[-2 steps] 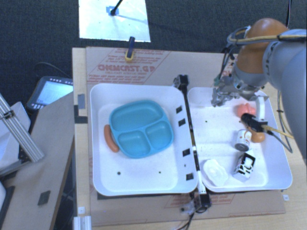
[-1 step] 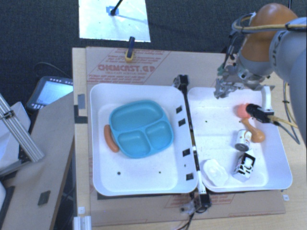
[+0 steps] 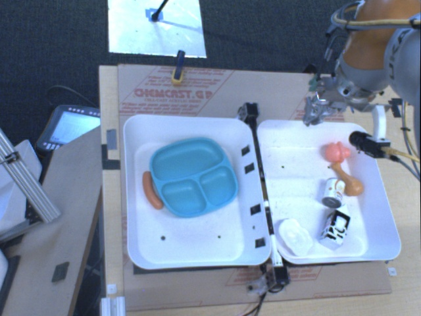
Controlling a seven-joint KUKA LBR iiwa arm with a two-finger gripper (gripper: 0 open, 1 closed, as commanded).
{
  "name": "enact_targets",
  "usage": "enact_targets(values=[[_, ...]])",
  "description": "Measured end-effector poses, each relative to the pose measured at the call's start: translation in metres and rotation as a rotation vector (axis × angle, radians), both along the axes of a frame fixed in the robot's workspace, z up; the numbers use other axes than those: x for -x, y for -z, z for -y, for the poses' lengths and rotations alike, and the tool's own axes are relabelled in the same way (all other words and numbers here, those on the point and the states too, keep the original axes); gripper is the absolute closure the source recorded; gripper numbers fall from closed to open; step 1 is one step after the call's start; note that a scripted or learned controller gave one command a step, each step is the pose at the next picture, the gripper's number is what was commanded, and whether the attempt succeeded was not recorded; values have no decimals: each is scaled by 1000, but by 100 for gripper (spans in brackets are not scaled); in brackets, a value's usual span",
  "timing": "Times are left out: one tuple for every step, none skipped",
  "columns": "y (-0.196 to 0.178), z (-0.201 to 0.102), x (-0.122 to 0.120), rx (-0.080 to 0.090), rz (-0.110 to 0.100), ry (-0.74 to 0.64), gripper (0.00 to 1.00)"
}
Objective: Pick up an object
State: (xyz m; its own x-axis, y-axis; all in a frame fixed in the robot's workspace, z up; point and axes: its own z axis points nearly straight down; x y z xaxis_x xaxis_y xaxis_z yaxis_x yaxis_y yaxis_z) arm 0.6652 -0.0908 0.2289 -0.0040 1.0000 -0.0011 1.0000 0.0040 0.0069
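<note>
Reaching in from the right, the grey arm with its orange band holds the gripper above the far edge of the right bin, near that bin's far left corner. Whether its fingers are apart or together cannot be told from this slant, and nothing shows between them.

The right bin carries the loose things. A pink toy lies toward the far right, with a tan wooden piece just near of it, the two touching or close to it. A small can lies just left of the tan piece, and a black-and-white carton sits nearer still. A white cup-like object rests at the near left corner, hard to make out against the bin floor. All of these lie well apart from the gripper.

The left bin holds a blue divided tray around its middle, with an orange sausage-shaped toy lying just beside the tray's left edge
</note>
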Motion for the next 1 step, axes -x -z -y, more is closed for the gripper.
enact_targets(values=[[-54,0,-1,0,0,-1,100]])
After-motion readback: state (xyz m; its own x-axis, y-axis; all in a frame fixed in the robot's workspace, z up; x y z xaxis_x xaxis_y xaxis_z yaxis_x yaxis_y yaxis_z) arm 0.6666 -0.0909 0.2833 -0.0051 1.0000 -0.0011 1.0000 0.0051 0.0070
